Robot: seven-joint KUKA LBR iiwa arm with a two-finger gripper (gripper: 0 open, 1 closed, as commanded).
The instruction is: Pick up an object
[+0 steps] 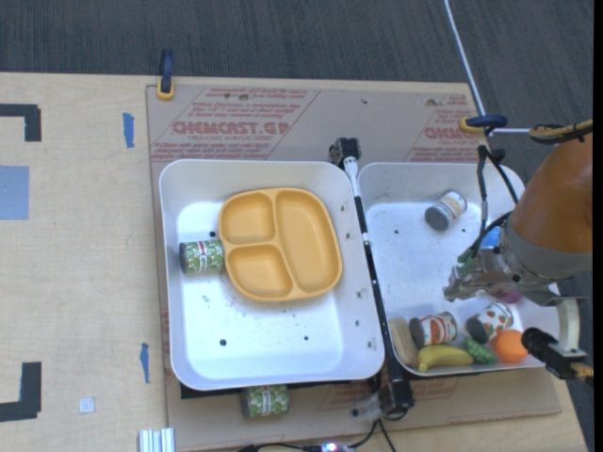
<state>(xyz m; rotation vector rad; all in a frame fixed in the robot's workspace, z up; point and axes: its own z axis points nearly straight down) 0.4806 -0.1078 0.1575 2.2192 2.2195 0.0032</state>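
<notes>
Red-labelled can (435, 329) lies near the front wall of the right bin (405, 243), beside a banana (443, 356) and an orange (510, 346). Just above it hovers the claw (480, 285); its grip I cannot tell.

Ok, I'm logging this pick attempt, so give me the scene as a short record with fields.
left bin: yellow divided plate, green can at the plate's left edge
right bin: grey can near the back; red can, banana, orange and a few more items along the front wall
outside bins: green can on the bench in front of the left bin
gripper: above the right bin's front right, nothing seen held
</notes>
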